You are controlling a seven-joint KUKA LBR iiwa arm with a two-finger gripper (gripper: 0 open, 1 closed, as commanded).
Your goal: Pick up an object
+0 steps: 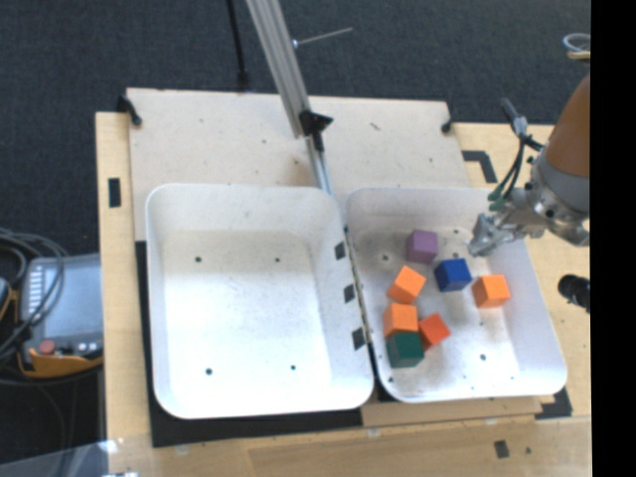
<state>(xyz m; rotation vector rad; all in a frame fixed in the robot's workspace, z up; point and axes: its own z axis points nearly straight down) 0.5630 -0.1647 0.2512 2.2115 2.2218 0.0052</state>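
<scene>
The right bin (537,341) holds several small cubes: a purple one (423,245), a blue one (453,273), three orange ones (406,284) (491,290) (401,318), a small red-orange one (434,329) and a dark green one (404,349). My gripper (483,235) hangs over the bin's upper right part, just above and to the right of the blue cube. I see no cube between its fingers.
The left bin (159,266) lies beside the right one. A slanted metal pole (281,58) rises behind the bins. A yellow-grey pendant and cables (55,306) sit at the far left of the bench.
</scene>
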